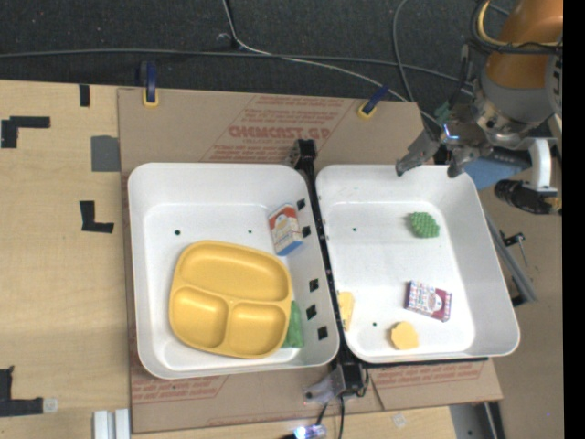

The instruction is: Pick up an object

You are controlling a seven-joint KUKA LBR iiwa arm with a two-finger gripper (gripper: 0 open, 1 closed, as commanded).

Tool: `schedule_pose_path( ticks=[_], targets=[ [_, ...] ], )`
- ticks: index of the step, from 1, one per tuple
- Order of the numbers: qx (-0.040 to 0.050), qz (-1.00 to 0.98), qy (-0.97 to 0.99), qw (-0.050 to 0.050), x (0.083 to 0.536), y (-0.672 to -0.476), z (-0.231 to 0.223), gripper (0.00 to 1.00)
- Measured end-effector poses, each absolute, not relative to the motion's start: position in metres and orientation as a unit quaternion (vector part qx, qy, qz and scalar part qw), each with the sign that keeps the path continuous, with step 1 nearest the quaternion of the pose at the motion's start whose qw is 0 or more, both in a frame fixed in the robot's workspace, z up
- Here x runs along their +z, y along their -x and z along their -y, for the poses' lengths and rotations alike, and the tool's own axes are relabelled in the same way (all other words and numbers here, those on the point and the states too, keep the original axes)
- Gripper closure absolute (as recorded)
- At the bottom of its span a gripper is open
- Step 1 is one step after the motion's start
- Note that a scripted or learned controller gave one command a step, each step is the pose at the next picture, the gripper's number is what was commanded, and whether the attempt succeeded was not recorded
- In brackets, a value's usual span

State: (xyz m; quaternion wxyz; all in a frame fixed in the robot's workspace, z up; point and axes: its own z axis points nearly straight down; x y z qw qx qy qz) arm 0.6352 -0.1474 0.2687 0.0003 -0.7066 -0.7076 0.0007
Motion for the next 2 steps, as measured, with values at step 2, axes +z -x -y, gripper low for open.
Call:
schedule_pose_path(
  ticks=[2],
  targets=[
    [0.0015, 0.708, 0.706, 0.001, 0.144, -0.638, 0.145, 0.00]
  ],
)
